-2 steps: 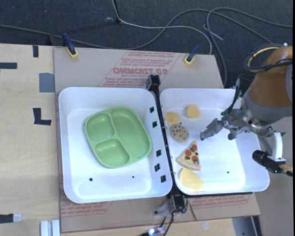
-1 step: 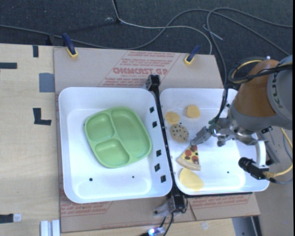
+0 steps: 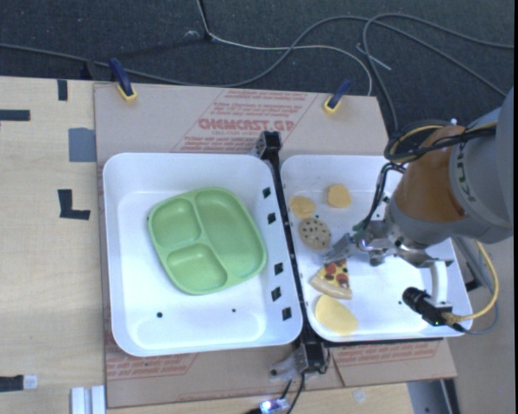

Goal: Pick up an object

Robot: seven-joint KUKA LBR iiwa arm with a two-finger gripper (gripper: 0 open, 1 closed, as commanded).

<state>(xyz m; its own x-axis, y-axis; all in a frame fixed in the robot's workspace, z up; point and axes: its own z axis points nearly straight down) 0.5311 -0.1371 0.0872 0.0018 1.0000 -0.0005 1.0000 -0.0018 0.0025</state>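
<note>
Here I have the gripper [image 3: 344,247] low in the right bin [image 3: 388,317], its grey fingers reaching toward the divider between the bins, and I cannot tell whether they are spread or closed. Taking the toy pizza slice [image 3: 332,277] as my landmark: the gripper sits just above it, near or touching its upper edge. The chocolate-chip cookie [image 3: 313,232] lies just up and left of the slice, beside the gripper's tip. A pale yellow round piece [image 3: 336,315] lies directly below the slice. Two small yellow-orange pieces [image 3: 338,197] sit farther up. I judge the slice or cookie nearest; the slice's long axis runs left to right, so a short drop should do.
</note>
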